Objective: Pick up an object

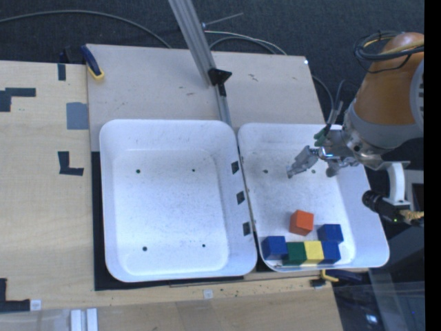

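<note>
- Where the arm (386, 95) reaches in from the right, its gripper (313, 163) hangs over the upper part of the right bin (275, 143), with nothing between its fingers.
- The two fingers stand apart, one pointing left and down at (301, 164), the other shorter in view beside it.
- An orange block (301, 221) sits in the lower part of the right bin, well below the gripper.
- Along the bin's lower wall lies a row of blocks: a blue block (274, 246), a green block (296, 252), a yellow block (313, 251).
- Another blue block (331, 233) sits at the row's right end, just right of the orange one.
- The left bin (110, 143) lies just beside the right one.
- No readable writing or labels can be made out on any block or bin.
</note>
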`<action>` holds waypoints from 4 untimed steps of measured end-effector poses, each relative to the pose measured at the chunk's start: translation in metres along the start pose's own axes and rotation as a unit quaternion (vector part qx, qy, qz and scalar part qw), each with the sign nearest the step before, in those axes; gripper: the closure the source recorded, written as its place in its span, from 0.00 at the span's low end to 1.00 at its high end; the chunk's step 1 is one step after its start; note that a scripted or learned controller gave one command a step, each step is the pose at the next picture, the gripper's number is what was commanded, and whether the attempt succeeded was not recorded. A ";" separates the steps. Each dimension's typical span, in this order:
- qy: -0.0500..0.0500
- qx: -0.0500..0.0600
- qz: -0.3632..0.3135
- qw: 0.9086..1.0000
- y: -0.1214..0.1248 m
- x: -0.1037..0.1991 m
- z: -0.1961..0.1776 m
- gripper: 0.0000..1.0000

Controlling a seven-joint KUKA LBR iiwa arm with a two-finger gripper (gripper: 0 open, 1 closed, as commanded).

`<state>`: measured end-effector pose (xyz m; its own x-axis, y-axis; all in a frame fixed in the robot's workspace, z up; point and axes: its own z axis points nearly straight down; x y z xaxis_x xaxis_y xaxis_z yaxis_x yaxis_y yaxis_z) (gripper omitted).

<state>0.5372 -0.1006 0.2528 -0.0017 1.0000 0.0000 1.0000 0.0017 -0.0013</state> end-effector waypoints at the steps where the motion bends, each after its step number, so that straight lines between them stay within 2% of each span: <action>1: 0.000 0.004 0.002 1.000 -0.028 -0.023 0.056 0.00; 2: 0.001 0.004 0.000 1.000 -0.001 -0.014 0.153 0.00; 3: 0.000 0.002 0.001 1.000 -0.023 -0.024 0.162 0.00; 4: 0.001 0.002 0.000 1.000 -0.044 0.005 0.161 0.00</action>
<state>0.4927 -0.0953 0.0914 -0.0017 1.0000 0.0021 1.0000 0.0017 -0.0054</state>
